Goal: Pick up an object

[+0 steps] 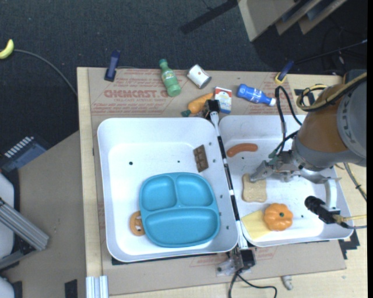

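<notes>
Tool (260, 173) low in right bin (291, 125), at top edge of bread slice (254, 190); grip state can't be told. Sausage (241, 149) behind, pumpkin (278, 216) in front on yellow wedge (252, 224). Left bin (116, 151): blue tray (178, 208).

Dark carpet floor (52, 35) surrounds the bench (93, 174); a cable (52, 67) trails across it, and pale furniture (285, 17) stands beyond the bench's far edge.

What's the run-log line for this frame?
arm: over right bin | gripper: above toast slice | grasp: none seen | nearby: pumpkin, sausage
</notes>
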Controlling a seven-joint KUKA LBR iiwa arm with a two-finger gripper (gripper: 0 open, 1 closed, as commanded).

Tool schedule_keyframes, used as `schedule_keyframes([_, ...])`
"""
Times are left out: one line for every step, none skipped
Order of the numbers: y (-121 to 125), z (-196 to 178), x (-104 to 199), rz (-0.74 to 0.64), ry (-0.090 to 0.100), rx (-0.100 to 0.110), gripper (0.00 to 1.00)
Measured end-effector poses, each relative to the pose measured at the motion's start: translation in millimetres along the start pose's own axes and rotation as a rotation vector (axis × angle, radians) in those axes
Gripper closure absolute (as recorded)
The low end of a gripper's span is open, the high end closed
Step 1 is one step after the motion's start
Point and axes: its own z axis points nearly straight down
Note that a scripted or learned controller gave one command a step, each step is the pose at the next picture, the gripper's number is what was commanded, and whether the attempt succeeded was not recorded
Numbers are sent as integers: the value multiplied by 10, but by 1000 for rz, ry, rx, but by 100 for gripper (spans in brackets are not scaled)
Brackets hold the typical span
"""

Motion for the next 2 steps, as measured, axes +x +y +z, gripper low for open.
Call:
schedule_keyframes([-696,4,-128,0,1,4,0])
schedule_keyframes([-632,-1,340,0,0,1,0])
